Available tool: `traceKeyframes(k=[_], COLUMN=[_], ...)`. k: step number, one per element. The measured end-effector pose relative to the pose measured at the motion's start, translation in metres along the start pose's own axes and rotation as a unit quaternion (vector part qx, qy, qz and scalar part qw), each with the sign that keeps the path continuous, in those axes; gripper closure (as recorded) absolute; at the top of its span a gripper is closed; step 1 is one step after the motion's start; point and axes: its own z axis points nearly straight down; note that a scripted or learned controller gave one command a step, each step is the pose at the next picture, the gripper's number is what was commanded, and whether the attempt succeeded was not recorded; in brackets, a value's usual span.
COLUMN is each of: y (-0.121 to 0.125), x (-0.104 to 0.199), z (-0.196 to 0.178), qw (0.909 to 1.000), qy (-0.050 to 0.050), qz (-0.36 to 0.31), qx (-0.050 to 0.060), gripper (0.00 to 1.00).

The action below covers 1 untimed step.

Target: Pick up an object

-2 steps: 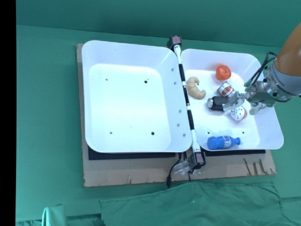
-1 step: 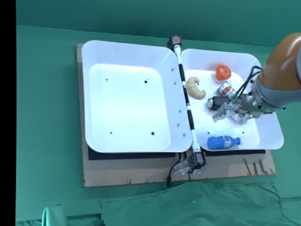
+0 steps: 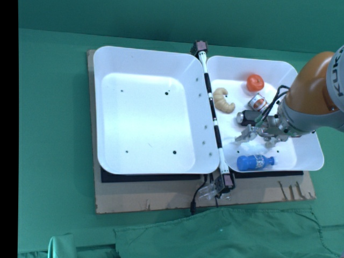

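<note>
Camera view: arm (image 3: 317, 90) comes in from 3 o'clock and sits over the right bin (image 3: 309, 163), wrist low, jaws pointing toward 9 o'clock around the middle of that bin. Jaws look parted, with nothing visible between them and no object lifted. All pick candidates are in the right bin: the blue bottle (image 3: 255, 162) lies on its side at the bin's 6 o'clock, just below the jaws and apart from them. The small can (image 3: 258, 101) is at 12 o'clock from the jaws, close by. The orange round object (image 3: 255, 82) is at the bin's 12 o'clock, past the can. The croissant (image 3: 224, 100) is at 10 o'clock, near the divider. The left bin (image 3: 98, 90) sits at 9 o'clock on the counter (image 3: 54, 117).
</note>
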Motion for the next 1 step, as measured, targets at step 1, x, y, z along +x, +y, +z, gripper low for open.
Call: traceKeyframes(k=[1], y=[0.0027], x=[-0.0021], z=[-0.0114], qw=[1.0], qy=[-0.002], qz=[0.002], qx=[-0.004], gripper=[1.0])
